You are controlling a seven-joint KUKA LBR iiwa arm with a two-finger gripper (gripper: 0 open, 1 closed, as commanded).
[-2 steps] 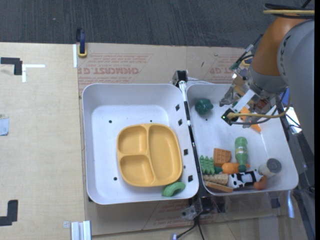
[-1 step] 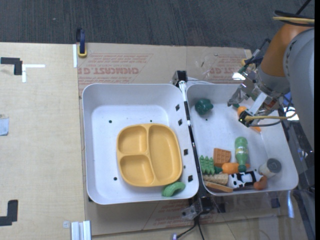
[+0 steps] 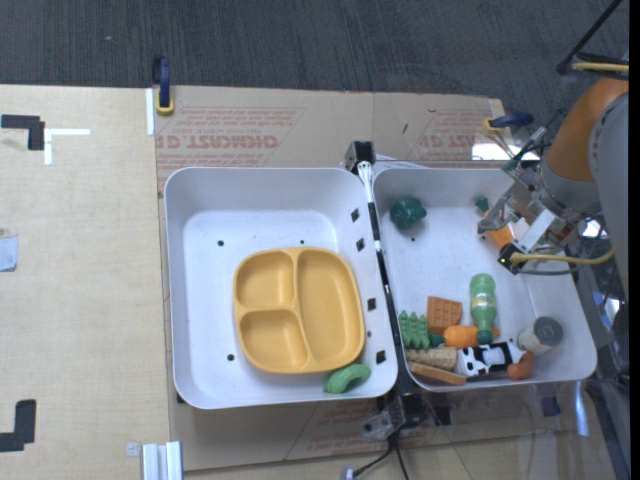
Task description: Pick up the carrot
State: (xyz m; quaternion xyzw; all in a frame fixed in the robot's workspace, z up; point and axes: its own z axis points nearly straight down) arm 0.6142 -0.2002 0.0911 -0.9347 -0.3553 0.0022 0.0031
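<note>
Red lettering runs upside down across the cardboard sheet (image 3: 260, 133) beneath the two bins, too distorted to read with confidence. The grey arm (image 3: 600, 138), its orange band showing at the wrist, reaches in over the far right corner of the right bin (image 3: 440, 183), the wrist tilted down and inward — its gripper (image 3: 505, 230) hangs above that bin's right wall, and whether it is released or clenched cannot be told from this angle; nothing can be seen between its tips. The carrot (image 3: 462, 335), a short orange piece, lies in the same bin's near half, well apart from the gripper and toward the front wall. It rests just beside a waffle-patterned brown block (image 3: 444, 311) and touches the base of a pale green bottle (image 3: 483, 303). A dark green lump (image 3: 407, 212) sits alone near that bin's far left corner. In the left bin (image 3: 200, 208) — beside the right bin — lies a yellow divided plate (image 3: 298, 308), with a green curved piece (image 3: 347, 377) at its near edge.
</note>
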